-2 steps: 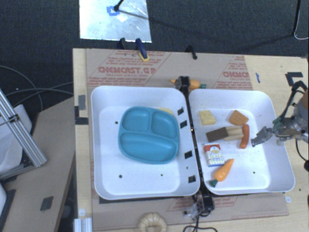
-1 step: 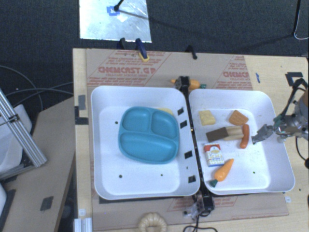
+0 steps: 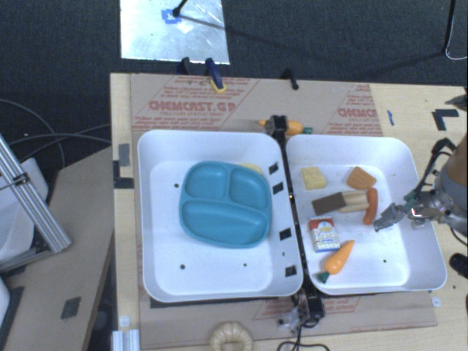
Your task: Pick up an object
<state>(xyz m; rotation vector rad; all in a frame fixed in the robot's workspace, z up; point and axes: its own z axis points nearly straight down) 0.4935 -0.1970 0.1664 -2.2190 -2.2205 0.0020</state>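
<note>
Two bins (image 3: 219, 287), blue plate (image 3: 224, 203) left.

On your left, the left bin (image 3: 157, 218) holds a divided tray (image 3: 224, 203). In the right bin (image 3: 409, 269) lie a carrot (image 3: 337, 258), a small carton (image 3: 324, 234) and a sausage (image 3: 371, 204).

Blue plate (image 3: 223, 203), orange carrot (image 3: 338, 257), perhaps tan cheese (image 3: 314, 178).

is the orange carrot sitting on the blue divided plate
No, the carrot lies on the floor of the right bin, just below the small red and white box, while the blue plate is in the left bin.
</note>
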